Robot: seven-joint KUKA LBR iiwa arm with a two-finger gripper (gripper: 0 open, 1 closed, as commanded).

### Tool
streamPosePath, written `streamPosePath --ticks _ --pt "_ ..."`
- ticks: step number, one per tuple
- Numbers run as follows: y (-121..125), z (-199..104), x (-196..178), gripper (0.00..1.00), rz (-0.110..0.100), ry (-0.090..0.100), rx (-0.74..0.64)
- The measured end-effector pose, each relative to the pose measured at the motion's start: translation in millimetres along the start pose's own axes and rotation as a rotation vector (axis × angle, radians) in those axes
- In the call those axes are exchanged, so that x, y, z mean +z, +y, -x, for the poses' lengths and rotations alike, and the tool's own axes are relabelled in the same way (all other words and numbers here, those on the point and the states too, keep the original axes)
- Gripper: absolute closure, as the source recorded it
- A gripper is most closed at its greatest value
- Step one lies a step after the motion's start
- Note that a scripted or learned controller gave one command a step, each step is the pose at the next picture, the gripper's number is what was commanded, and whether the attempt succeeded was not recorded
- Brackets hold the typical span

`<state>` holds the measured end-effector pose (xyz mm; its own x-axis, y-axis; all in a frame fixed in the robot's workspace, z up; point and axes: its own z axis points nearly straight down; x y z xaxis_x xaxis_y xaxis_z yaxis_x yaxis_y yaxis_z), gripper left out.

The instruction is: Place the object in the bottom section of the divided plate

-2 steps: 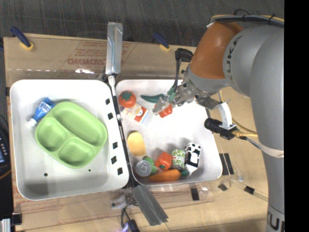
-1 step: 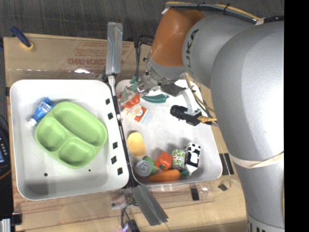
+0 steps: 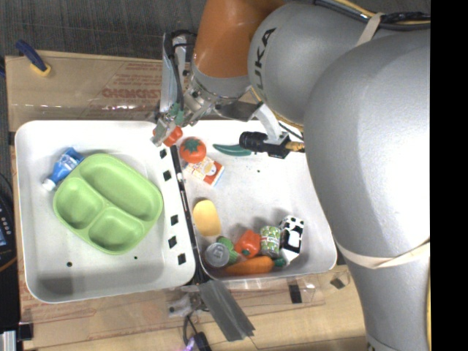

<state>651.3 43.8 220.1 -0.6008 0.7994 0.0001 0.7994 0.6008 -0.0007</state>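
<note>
Camera view: the end effector (image 3: 167, 131) hangs over the divider between the bins, fingers seemingly clamped on a small red-orange object (image 3: 174, 134); its thin hold risks a drop before the green divided plate (image 3: 108, 202), well apart in the left bin (image 3: 44, 284).

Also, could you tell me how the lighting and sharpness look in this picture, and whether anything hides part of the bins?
In the camera view the light is even and soft, with a faint shadow under the green divided plate; the white bins look bright but not blown out; the toys near the carrot are slightly soft; the large grey arm looms close, covering the right bin's far edge.
</note>
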Motion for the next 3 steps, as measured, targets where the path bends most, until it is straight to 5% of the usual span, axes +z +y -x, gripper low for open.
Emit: streamPosePath --ticks 1,2,3 --pt "3 -59 28 1.00 -0.006 0.002 0.514" --pt "52 -140 64 1.00 -0.007 0.002 0.509" --pt "-4 -184 100 1.00 0.004 0.002 0.738"
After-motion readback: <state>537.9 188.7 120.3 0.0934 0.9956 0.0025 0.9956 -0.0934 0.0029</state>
